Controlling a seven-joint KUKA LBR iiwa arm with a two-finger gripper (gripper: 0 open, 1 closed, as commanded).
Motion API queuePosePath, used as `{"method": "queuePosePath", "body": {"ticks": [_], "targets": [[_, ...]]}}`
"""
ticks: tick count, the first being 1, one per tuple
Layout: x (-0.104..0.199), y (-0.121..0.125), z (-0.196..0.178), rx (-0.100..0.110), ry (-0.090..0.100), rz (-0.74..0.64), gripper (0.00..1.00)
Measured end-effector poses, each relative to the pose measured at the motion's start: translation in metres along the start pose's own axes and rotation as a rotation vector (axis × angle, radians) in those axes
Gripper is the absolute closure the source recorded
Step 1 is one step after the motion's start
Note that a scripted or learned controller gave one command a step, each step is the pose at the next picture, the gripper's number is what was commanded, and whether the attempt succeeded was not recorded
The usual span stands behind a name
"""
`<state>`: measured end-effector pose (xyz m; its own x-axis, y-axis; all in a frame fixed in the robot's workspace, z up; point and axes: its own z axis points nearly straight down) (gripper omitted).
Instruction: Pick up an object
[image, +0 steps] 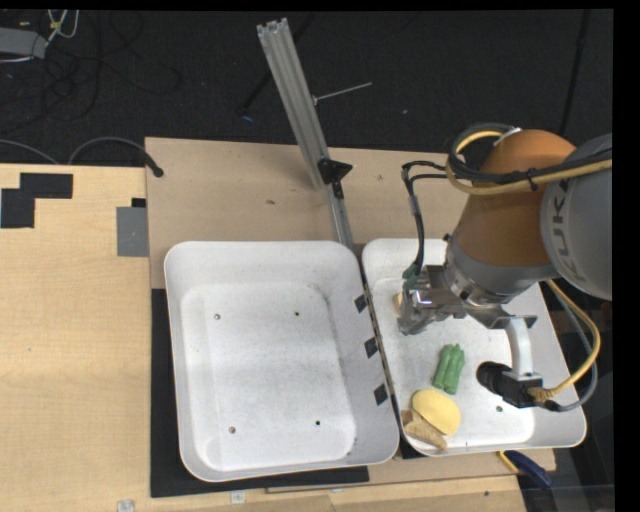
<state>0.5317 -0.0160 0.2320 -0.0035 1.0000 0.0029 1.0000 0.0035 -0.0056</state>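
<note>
My gripper hangs low over the upper left part of the right bin, close to the divider between the bins. A small pale yellow thing peeks out just left of the gripper, mostly hidden by it. A green ridged object lies below and to the right of the gripper, apart from it. Near the bin's front left corner rests a yellow rounded object with a tan piece against its lower edge.
The left bin is a wide white tray with a few dark specks. A slanted metal rail rises behind the bins. The arm's orange and grey body covers the right bin's back half.
</note>
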Motion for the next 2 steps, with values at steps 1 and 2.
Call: {"method": "queuePosePath", "body": {"ticks": [1, 2], "targets": [[0.055, -0.019, 0.0, 0.001, 0.0, -0.001, 1.0], [0.104, -0.024, -0.008, -0.002, -0.001, -0.001, 1.0]]}}
